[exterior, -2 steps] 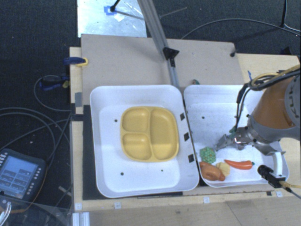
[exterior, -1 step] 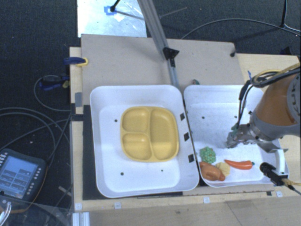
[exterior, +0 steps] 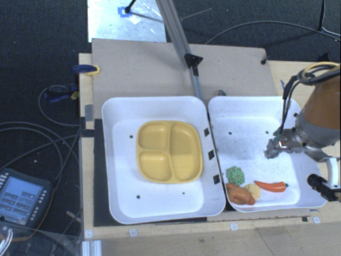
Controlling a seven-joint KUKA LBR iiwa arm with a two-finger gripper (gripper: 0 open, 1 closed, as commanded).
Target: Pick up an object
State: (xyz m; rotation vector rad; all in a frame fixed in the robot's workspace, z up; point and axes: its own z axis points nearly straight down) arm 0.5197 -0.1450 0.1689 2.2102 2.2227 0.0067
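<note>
The approach step is judged to be in hand: the gripper [exterior: 273, 149] is seen over the right bin [exterior: 240, 116], above its bare middle, with nothing between the fingers; whether the claw is released or clenched cannot be told. The things to be picked are gathered at the near edge of that bin: one carrot [exterior: 270, 186], one broccoli [exterior: 235, 175], one brown piece [exterior: 239, 194] and one pale piece [exterior: 253, 191] touching it. A descent toward that cluster is called for next, the carrot being nearest and lying apart from the rest. Two bins are counted; in the left bin [exterior: 120, 116] one yellow plate [exterior: 169, 151] with three compartments is held.
</note>
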